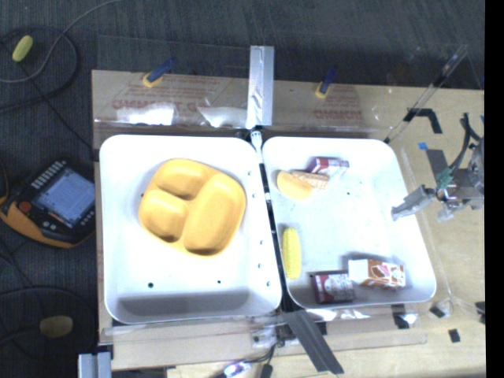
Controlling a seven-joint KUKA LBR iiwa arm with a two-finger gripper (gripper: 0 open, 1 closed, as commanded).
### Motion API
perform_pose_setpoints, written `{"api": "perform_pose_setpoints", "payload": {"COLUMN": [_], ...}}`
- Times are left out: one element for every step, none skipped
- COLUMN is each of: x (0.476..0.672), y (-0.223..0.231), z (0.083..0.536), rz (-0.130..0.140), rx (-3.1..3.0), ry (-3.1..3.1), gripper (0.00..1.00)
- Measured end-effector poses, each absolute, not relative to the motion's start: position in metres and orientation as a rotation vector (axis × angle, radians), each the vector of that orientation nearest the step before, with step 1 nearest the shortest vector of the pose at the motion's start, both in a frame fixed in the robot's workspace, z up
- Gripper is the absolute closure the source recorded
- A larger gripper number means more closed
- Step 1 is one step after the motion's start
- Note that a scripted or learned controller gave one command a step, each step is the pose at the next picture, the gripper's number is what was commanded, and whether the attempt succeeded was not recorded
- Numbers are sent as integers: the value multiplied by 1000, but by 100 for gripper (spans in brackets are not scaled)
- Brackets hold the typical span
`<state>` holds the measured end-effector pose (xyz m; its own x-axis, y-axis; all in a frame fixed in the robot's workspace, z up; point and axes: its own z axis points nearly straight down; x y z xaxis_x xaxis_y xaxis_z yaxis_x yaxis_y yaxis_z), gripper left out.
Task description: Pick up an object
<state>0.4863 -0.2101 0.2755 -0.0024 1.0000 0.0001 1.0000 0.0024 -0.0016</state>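
My gripper [411,205] hangs at the right bin's [409,246] right rim, and I cannot tell how it is set. Nearest, left of me, a white-and-orange carton [378,273] touches a dark red can [332,287]. A yellow corn cob [291,252] lies along the left wall. Farther, a bread roll [302,184] sits by a small red can [326,164].

left of the claw [409,205], in the right bin: a corn cob [291,252] upright along the far wall, a pale bread roll [302,184] touching a dark red can [327,164], and nearer below it, a red carton [378,273] beside a dark can [334,287].
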Motion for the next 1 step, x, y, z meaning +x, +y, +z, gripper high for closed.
{"api": "perform_pose_setpoints", "payload": {"x": [525], "y": [-171], "z": [172], "rz": [3], "rx": [-2246], "ry": [-2192], "gripper": [0]}}
